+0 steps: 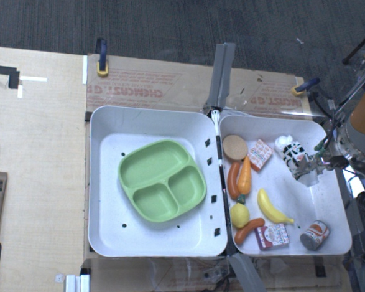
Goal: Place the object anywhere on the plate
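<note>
Currently at pick stage: claw (pixel 306 166) low in right bin (pixel 335 184), plate (pixel 162 179) bare in left bin (pixel 98 186)

Arm (pixel 359 120) reaches in from the right, wrist angled down toward the bin's upper right, claw tip just beside the cow toy (pixel 289 150); whether it is released or clenched cannot be told, and nothing shows between its tips. Banana (pixel 273 207), carrot (pixel 245 174) and can (pixel 314 235) lie apart from it. Next move, by judgement: secure one object, lift clear, carry left over the divider to the plate

plate (pixel 161 181): matt green plastic | bins (pixel 98 186): smooth white plastic | bench (pixel 33 138): pale wood
</note>
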You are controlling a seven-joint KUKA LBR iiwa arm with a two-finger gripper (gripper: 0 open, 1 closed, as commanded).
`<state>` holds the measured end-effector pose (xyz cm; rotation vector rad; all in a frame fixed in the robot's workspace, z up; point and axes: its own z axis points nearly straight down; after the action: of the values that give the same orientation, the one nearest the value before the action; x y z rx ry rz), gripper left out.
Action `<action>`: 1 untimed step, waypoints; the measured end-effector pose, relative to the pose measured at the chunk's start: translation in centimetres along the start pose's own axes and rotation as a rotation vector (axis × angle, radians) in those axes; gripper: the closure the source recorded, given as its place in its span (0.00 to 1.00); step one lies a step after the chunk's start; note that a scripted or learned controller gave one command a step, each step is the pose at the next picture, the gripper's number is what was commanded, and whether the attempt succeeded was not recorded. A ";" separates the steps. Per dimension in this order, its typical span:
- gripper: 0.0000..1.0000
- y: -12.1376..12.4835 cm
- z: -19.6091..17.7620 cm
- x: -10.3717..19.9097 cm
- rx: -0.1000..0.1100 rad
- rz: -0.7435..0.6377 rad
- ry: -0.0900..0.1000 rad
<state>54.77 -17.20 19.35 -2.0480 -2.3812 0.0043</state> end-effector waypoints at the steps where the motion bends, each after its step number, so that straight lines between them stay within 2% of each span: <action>1: 1.00 1.5 -0.7 7.5 -0.001 -0.156 0.001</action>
<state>55.09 -9.60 20.03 -1.8561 -2.5328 0.0024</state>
